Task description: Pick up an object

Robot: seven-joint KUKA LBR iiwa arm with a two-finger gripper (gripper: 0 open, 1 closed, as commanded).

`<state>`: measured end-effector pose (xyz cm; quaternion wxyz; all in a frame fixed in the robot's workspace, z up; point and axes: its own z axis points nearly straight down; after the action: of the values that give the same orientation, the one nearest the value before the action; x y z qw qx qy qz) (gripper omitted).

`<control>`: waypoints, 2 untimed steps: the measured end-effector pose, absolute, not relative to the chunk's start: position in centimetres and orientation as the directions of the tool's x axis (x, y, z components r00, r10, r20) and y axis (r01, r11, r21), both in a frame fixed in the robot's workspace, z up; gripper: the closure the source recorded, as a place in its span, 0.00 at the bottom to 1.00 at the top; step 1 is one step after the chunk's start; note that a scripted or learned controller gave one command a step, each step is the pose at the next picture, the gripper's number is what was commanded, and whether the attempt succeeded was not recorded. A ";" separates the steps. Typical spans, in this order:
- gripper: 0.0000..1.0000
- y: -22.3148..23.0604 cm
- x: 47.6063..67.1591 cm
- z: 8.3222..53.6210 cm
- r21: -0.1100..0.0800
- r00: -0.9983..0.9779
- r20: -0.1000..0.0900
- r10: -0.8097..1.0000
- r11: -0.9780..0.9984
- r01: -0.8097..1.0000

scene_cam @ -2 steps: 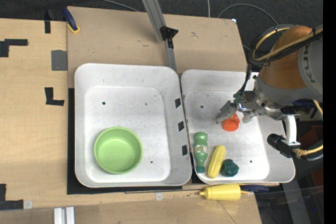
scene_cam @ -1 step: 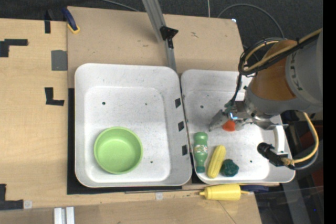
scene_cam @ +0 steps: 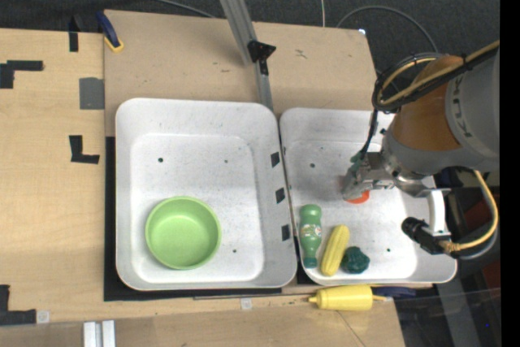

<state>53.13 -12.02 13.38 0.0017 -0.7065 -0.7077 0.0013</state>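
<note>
My gripper (scene_cam: pixel 356 184) reaches down into the right bin (scene_cam: pixel 325 134) from the right. Its tip sits directly over a small red-orange object (scene_cam: pixel 360 196), which peeks out just below the fingers. Near the bin's front edge lie a green bottle (scene_cam: pixel 309 226), a yellow banana-shaped piece (scene_cam: pixel 334 249) and a dark teal lump (scene_cam: pixel 355 260), all a short way below and left of the gripper. A light green bowl (scene_cam: pixel 183 232) rests in the front left of the left bin (scene_cam: pixel 195 134).
A yellow bottle-shaped object (scene_cam: pixel 345 298) lies on the bench just outside the right bin's front rim. A grey metal pole (scene_cam: pixel 236 4) slants down to the bins' shared back edge. Cables loop behind the arm at upper right.
</note>
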 end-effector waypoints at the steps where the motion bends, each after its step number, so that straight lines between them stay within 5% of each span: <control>1: 1.00 -12.3 53.5 19.6 0.004 -0.001 -0.001 1.000 0.001 1.000; 2: 1.00 -12.9 53.8 25.7 0.005 -0.001 -0.002 1.000 0.001 1.000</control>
<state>53.77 -12.90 25.70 -0.0024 -0.7067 -0.7076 -0.0009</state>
